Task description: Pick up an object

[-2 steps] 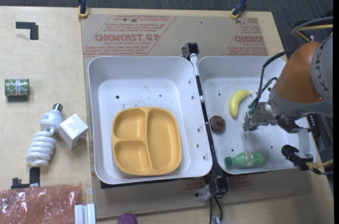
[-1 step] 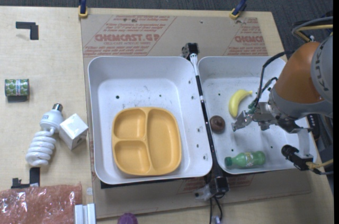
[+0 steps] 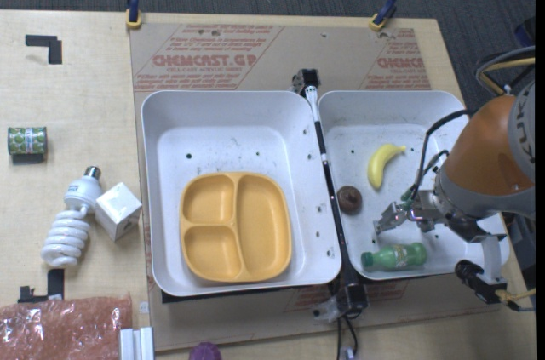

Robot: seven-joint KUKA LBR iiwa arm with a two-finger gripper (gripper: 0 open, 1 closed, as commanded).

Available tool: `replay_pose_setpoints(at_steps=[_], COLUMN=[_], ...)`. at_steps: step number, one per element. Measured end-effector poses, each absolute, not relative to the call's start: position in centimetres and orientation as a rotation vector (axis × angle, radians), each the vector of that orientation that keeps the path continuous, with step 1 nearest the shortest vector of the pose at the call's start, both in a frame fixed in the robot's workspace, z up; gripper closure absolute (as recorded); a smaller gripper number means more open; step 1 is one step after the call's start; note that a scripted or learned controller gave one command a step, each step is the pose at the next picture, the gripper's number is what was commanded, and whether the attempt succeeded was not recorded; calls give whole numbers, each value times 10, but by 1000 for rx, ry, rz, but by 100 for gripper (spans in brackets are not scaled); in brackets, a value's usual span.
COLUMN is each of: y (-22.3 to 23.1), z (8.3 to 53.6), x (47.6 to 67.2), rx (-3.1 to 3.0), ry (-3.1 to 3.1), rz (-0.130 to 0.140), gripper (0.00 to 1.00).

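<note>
Your gripper [image 3: 390,218] sits low in the right bin [image 3: 358,113], fingers pointing toward the divider between the two bins. The metal fingers look spread a little at the tips, with nothing seen between them; you are holding no object.

Objects relative to the gripper:
- Green bottle [image 3: 394,256]: lying on its side just below the fingertips, along the bin's near wall, close but apart from them as far as you can tell.
- Brown round object [image 3: 349,197]: just beyond the fingertips toward the divider, slightly above them, apart.
- Banana [image 3: 382,163]: above the gripper, toward the bin's far wall, near but clear of the fingers.

Arm pose: your arm [image 3: 494,158] comes in from the right, its orange band over the right bin's outer edge, wrist bent down into the bin with a black cable looping above it.

Farther off past the divider, the left bin [image 3: 166,116] holds a yellow divided plate [image 3: 236,225], well apart from the gripper.
</note>
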State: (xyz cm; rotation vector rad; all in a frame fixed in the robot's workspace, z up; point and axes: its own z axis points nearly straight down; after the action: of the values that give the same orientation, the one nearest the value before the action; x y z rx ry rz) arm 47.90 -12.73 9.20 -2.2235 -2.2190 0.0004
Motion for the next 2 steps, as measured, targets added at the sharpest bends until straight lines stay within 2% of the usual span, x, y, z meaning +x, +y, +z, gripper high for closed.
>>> replay_pose_setpoints(at_steps=[1,2], y=[-125,-125], z=[92,102], x=[576,576], rx=[-2220,-2218], ry=[-2225,-2228], rz=[1,2], gripper=[0,100])
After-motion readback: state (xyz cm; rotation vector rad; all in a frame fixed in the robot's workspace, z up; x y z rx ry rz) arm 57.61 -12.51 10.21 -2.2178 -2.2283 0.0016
